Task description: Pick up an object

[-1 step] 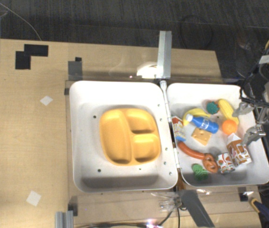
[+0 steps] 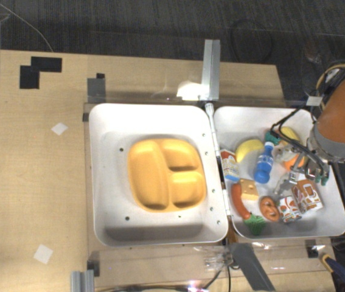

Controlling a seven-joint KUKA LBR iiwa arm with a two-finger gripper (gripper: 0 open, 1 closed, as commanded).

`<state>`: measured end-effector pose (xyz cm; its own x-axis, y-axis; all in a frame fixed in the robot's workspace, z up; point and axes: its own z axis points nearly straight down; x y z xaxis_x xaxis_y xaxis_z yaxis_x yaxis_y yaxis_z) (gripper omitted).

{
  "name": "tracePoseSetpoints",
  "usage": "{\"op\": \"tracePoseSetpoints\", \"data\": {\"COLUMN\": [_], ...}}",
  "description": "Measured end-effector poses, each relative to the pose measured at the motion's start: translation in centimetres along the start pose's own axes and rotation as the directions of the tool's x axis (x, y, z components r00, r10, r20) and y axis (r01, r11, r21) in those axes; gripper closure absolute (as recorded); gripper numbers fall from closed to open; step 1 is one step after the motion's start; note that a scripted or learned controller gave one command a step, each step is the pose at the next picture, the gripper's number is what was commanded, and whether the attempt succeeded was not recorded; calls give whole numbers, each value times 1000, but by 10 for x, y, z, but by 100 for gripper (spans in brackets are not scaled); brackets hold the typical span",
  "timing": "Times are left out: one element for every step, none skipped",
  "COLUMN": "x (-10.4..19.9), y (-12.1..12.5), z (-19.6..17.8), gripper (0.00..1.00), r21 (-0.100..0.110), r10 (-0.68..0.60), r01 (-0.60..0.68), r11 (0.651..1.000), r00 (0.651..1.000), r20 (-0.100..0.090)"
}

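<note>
- The arm (image 2: 342, 117), grey with its orange band, reaches in from the right and hangs over the right side of the right bin (image 2: 336, 224).
- The gripper (image 2: 303, 163) sits low among the clutter there, wrapped in dark cables; whether it is open or closed, or has hold of anything, cannot be told from this view.
- Just beside the gripper lies a blue bottle (image 2: 263, 168) with a white label and a teal cap, tilted with its cap toward the far side.
- A yellow lemon-shaped piece (image 2: 249, 150) lies to the left of the bottle, touching or nearly touching it.
- A small red-and-white can (image 2: 229, 166) rests at the bin's left wall.
- A red sausage-shaped piece (image 2: 240, 201) lies nearer, with a yellow wedge (image 2: 249, 190) at its far end.
- A brown pretzel (image 2: 269, 208) and a green item (image 2: 256, 224) sit in the near part of the bin.
- Orange-and-white printed packets (image 2: 301, 201) lie near the gripper, on its near side.
- The left bin (image 2: 108, 163) holds a yellow divided tray (image 2: 166, 172), with one long compartment on the left and two smaller ones on the right, lying flat in the middle.
</note>
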<state>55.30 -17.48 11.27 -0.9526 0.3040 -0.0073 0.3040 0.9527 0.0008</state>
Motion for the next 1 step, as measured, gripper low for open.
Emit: {"op": "tracePoseSetpoints", "data": {"x": [-60], "y": [37], "z": [25], "gripper": [0], "r21": [-2], "r10": [274], "r01": [-274], "r11": [962], "r00": [962], "r20": [1]}}
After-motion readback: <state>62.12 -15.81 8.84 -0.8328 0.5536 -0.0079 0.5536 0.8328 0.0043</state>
